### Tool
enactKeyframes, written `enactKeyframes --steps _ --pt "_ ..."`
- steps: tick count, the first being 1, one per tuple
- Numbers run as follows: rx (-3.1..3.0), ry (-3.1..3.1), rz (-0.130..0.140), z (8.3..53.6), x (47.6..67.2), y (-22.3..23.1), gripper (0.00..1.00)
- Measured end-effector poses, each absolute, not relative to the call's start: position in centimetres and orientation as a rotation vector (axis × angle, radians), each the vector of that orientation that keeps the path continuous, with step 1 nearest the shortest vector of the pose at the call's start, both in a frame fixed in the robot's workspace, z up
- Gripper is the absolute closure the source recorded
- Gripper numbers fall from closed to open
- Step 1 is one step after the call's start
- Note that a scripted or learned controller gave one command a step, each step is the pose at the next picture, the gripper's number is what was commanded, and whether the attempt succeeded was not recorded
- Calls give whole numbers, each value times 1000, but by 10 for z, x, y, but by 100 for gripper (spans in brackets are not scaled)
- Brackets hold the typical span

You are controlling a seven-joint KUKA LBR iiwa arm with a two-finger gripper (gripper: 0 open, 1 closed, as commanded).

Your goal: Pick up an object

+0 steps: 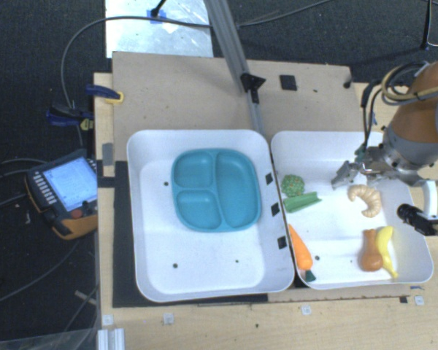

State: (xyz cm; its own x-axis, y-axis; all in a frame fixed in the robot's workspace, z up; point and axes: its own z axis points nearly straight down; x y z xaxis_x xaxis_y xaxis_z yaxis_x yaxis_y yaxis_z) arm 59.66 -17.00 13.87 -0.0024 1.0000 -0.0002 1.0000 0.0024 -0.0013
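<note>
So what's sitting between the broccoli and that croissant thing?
In the camera view, mostly bare white bin floor. The green strip lies just below the broccoli, pointing toward the croissant, and the tool hovers just above that stretch.

Robot lab, bench (204, 93), teach pendant (62, 192), loose cables (80, 39)

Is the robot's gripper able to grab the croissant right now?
Probably yes. The gripper hangs over the right bin just beside the croissant, with bare bin floor around it; the banana and broccoli lie apart.
</note>
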Motion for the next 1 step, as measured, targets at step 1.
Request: enactKeyframes --steps 1 --pt "-2230 -2233 -6 93 601 -172 0"
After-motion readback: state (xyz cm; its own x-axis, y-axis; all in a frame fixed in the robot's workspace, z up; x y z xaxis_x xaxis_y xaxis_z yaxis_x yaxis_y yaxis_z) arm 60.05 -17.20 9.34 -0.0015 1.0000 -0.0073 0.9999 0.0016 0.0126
